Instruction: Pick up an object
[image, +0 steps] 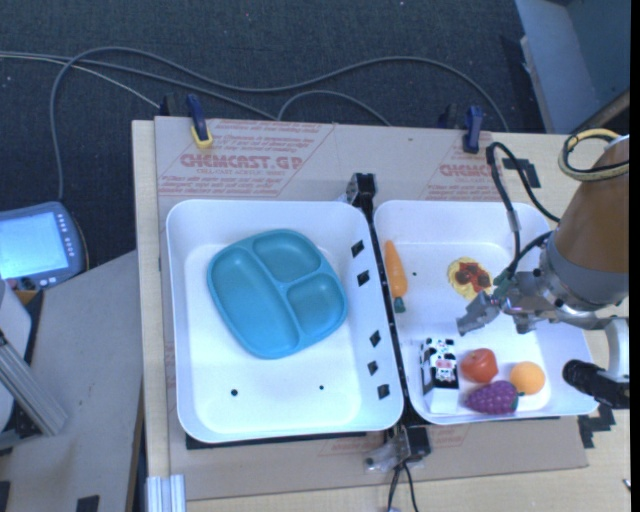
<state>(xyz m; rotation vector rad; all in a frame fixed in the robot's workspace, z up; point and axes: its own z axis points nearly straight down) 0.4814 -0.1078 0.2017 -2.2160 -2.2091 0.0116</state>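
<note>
My gripper (478, 315), grip state unclear, above the right bin (432, 225) on a board-topped bench (260, 155), dark carpet (90, 100) behind.

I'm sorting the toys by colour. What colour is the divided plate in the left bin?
The divided plate is light blue all over, seen clearly in the camera view.

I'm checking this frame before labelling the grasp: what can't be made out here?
- Pincer: blurred in the camera view; open or shut, cannot tell.
- Black-and-white toy: too small to identify.
- Right bin: its right side is hidden under the arm.
</note>
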